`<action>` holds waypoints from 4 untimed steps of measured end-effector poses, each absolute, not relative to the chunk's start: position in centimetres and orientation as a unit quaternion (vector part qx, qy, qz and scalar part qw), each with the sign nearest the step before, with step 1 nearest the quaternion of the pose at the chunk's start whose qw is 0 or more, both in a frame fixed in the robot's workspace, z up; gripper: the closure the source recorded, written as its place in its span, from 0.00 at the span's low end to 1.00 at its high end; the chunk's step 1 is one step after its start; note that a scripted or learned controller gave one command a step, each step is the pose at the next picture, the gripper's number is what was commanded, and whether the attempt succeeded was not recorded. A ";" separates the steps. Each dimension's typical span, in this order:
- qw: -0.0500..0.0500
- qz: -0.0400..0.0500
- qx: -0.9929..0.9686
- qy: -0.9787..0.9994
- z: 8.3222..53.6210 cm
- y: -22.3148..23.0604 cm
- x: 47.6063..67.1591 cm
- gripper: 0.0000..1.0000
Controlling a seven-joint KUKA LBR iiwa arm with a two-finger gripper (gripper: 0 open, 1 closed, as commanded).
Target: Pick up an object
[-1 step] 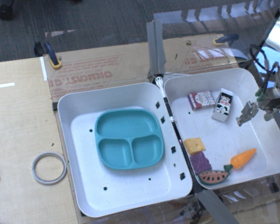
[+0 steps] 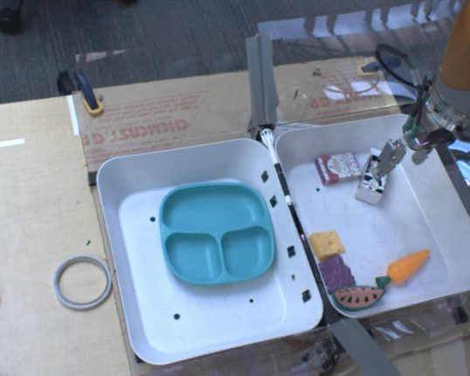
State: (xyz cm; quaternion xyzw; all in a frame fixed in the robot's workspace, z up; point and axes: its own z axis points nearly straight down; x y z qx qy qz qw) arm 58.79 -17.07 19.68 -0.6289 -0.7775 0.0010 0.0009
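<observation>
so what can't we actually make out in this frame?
- Gripper: too small in the camera view to tell open or shut.
- Arm: cut off by the right edge.
- Red-and-white packet: print too small to read.
- Purple item: the watermelon slice overlaps it; identity unclear.

Red print runs along the cardboard sheet [image 2: 161, 115] at the bench's far edge — mirrored, blurred — not legible.

Grey arm [image 2: 457, 108] with orange band, black cables, small metallic tool [image 2: 370, 181]
</observation>
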 end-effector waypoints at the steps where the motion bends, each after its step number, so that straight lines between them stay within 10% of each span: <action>1: 0.002 0.001 -0.593 -0.805 20.2 -16.2 57.5 0.00; 2: 0.001 0.001 -0.636 -0.772 18.9 -15.4 60.2 0.00; 3: 0.000 0.000 -0.528 -0.849 10.8 -15.8 57.6 0.00; 4: 0.001 0.000 -0.509 -0.861 17.7 -21.1 50.2 0.00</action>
